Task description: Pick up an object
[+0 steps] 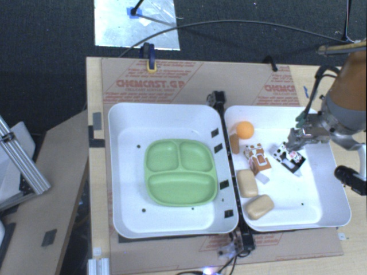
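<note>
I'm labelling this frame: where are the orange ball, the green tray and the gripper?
orange ball (245,130), camera view, its middle.
green tray (181,195), camera view, its bottom compartment.
gripper (293,147), camera view, between its fingertips.

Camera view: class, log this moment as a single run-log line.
end effector: over right bin, at black-and-white object | grasp: unconfirmed | orange ball: right bin | green divided plate: left bin

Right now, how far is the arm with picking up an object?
Nothing looks lifted yet. The end effector is low in the right bin, just above a black-and-white object. The grasp and lift remain. The ball and other objects lie untouched.
</note>
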### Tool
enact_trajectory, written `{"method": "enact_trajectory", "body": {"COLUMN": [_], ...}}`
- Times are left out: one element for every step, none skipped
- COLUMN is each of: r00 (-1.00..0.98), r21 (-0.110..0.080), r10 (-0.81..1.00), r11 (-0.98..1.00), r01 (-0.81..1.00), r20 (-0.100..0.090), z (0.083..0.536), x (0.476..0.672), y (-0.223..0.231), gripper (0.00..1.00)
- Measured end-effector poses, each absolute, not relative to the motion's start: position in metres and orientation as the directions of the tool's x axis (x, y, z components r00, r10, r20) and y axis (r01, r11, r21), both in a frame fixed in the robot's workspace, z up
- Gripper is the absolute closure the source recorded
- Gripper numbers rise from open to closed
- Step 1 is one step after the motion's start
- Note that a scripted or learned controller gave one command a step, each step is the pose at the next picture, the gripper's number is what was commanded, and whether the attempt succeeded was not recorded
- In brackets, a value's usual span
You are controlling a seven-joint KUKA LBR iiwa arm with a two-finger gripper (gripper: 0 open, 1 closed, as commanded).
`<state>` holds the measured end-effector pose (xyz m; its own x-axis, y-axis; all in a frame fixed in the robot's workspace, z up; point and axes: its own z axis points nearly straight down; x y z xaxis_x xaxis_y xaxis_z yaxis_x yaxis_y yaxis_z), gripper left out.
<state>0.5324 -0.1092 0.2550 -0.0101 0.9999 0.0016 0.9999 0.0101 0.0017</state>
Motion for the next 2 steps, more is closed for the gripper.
{"method": "enact_trajectory", "body": {"r00": [-0.01, -0.011], "r21": [0.002, 0.001], "r10": [1.0, 1.0], "r11": [0.01, 0.011], "r01": [1.0, 1.0], "r20": [0.002, 0.002], "z": [0.26, 0.245], "x": [0.526, 0.524], "y": [-0.055, 0.006], "gripper": [1.0, 1.0]}}
